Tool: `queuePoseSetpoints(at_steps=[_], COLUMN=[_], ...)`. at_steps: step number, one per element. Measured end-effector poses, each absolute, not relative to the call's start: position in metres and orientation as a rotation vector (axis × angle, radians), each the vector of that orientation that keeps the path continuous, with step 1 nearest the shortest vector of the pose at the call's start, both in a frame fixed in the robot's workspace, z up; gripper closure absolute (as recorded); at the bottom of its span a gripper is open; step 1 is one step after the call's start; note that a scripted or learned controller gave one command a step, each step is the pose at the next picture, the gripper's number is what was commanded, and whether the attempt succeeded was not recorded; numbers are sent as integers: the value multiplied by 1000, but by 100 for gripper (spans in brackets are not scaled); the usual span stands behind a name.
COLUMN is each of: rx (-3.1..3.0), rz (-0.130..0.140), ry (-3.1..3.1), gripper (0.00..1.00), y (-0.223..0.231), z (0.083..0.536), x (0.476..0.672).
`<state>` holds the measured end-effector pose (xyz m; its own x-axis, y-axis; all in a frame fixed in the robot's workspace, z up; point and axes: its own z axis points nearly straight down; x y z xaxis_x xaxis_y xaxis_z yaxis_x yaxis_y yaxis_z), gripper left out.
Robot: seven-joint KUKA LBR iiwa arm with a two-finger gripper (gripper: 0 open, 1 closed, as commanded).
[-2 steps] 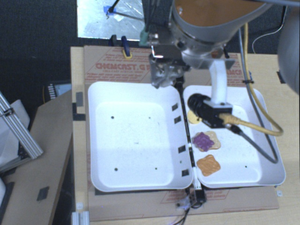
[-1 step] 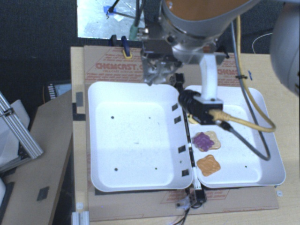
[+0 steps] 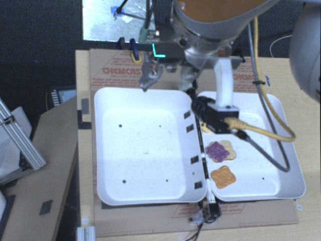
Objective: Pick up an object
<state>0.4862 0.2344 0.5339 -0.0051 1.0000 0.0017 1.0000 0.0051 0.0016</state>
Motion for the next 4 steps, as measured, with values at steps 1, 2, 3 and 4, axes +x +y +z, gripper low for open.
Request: queuePoseSetpoints(at_steps=[1,2,3,4], rx=[-2212,-2211,-2208,-2221], rz=[-8,-7,-12,1], ry=[-2231,-2232,-2235,-2223], gripper=[100,0,100,100], y=[235,235,235,234], z=[545,545,556,534], x=[486,486,487,506])
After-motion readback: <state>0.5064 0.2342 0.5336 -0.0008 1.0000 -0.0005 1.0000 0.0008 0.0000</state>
